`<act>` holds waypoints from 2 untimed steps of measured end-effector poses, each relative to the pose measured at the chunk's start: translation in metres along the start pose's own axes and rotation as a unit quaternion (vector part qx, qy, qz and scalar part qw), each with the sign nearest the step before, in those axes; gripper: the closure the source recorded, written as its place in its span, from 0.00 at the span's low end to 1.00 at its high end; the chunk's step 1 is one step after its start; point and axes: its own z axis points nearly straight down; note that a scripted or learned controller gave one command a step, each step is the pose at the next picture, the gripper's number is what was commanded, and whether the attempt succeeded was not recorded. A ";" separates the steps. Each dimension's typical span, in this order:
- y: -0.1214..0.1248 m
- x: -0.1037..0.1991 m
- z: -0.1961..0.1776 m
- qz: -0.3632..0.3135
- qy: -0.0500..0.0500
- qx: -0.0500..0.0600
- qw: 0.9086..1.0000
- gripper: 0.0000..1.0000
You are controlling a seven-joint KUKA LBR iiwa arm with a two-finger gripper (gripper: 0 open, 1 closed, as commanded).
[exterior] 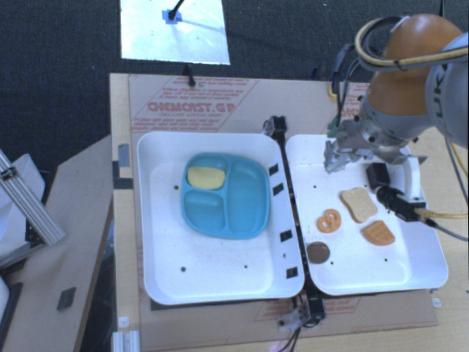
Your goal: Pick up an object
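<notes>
Two white bins sit on the surface; in the right bin, toast lies below the end effector, grip unreadable. Best descend vertically, centred over it.

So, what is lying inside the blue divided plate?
One yellow food piece lies in the upper-left compartment of the blue plate. The plate hides the bin floor under it.
</notes>
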 end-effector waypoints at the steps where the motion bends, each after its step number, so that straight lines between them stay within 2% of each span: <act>1: -0.009 0.040 0.009 0.000 0.000 0.000 1.000 1.00; 2: -0.006 0.094 0.020 -0.001 0.000 0.000 1.000 1.00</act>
